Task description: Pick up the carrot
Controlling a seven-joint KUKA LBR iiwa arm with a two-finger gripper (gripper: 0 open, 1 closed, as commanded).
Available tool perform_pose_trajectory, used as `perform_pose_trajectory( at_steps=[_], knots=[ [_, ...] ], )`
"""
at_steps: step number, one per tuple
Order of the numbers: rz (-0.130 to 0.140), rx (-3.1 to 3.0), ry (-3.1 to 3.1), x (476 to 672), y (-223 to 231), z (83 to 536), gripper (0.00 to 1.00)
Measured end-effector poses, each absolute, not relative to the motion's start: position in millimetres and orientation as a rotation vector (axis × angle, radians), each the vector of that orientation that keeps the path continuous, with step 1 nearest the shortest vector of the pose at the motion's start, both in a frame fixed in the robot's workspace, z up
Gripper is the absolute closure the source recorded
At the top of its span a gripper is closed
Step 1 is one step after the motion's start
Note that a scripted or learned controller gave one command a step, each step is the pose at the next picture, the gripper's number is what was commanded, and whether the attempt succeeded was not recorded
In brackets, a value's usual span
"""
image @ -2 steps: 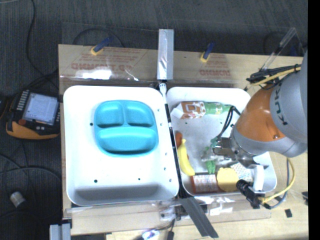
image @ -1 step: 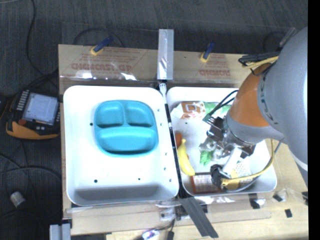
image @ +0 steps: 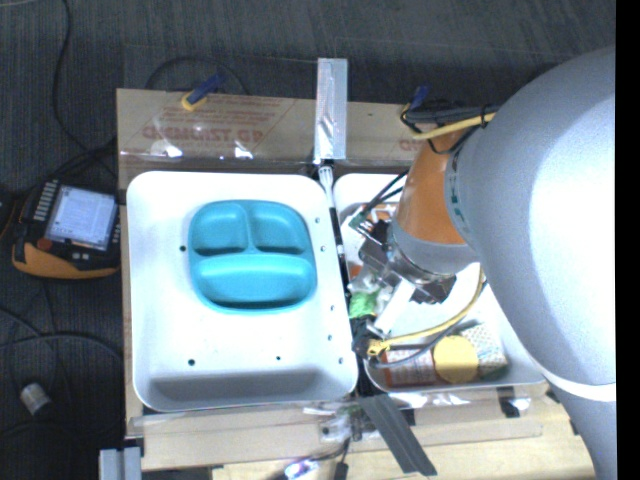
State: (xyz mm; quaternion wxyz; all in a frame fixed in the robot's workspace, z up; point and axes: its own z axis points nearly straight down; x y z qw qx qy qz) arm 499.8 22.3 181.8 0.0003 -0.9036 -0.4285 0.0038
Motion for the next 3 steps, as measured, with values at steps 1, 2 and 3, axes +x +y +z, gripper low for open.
perform_pose_trajectory(
  at_steps=[1, 2, 3],
  knots=[
    [0.010, -2.611, -1.749, 546.1, -24, 260, 1.00],
    [0.009, -2.225, -2.219, 614.3, 42, 211, 1.00],
    [0.010, -2.201, -2.244, 667.7, -13, 199, 1.00]
  ],
)
